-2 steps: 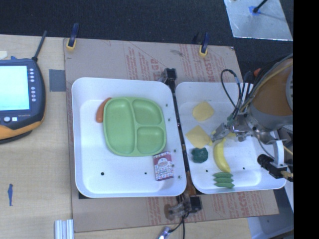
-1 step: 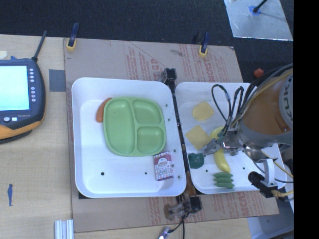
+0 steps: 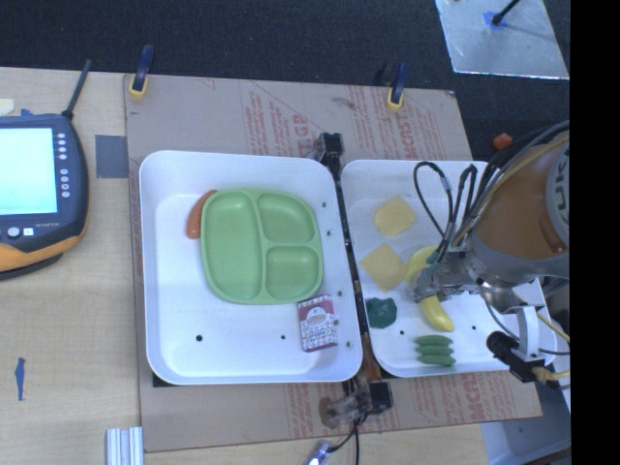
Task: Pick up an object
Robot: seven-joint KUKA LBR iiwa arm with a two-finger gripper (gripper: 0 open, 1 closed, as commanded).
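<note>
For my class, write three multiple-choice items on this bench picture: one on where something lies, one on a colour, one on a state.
1. Where does the green divided plate lie?
A. left bin
B. right bin
C. on the cardboard
2. What colour is the band on the arm?
A. blue
B. orange
C. purple
3. How does the small printed carton lie?
A. on the plate
B. in the left bin, beside the plate
C. outside both bins

Key: 1 A, the plate fills the left bin's middle. 2 B, the band shows orange. 3 B, the carton rests on the bin floor by the plate's lower right corner.

Arm observed with a grey cylindrical body, a broad orange band above the wrist, partial dark lettering on the casing, black cables looped alongside, and grey metallic wrist hardware.
</note>
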